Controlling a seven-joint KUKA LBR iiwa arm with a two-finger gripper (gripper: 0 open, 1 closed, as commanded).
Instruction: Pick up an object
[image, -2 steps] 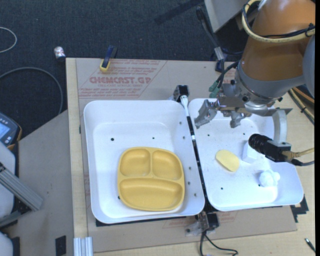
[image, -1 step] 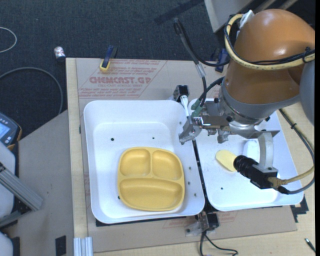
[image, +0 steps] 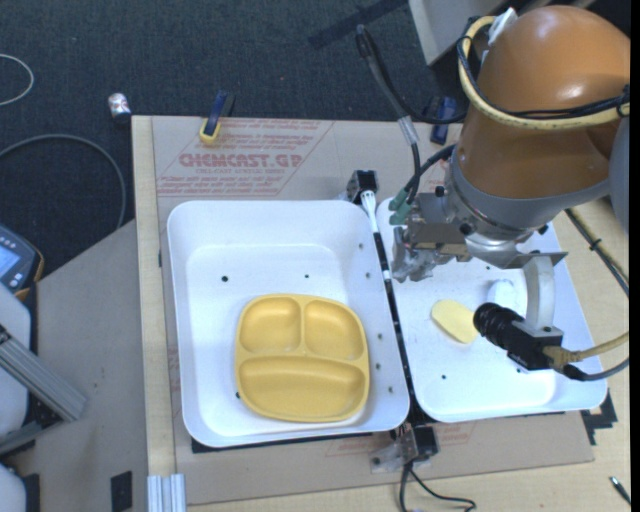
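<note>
Hand (image: 408, 262) is hanging low over the right bin (image: 500, 400), at that bin's far left corner as the view shows it, just beside the line where the two bins are meeting. Whether the hand is released or clenched cannot be told: the wrist body is blocking the line of sight from above.

Arm (image: 545, 110) is reaching in from the view's right, with its orange band sitting above the grey wrist section.

Task items:
- A pale yellow piece (image: 453, 321) is lying flat on the floor of the right bin. It is resting near the hand, toward the near side and the view's right of it, and apart from it.
- A yellow divided tray (image: 300, 357) is lying flat in the left bin (image: 200, 250). It is sitting toward the near side of that bin, close to the wall shared with the right bin. Its three compartments are facing up: two small ones on the far side and one long one on the near side.

Both bins are resting on a cardboard sheet (image: 245, 160) with red print, which is covering the counter (image: 615, 330). A blue and yellow clamp (image: 213, 118) is gripping the far edge of the sheet.
</note>
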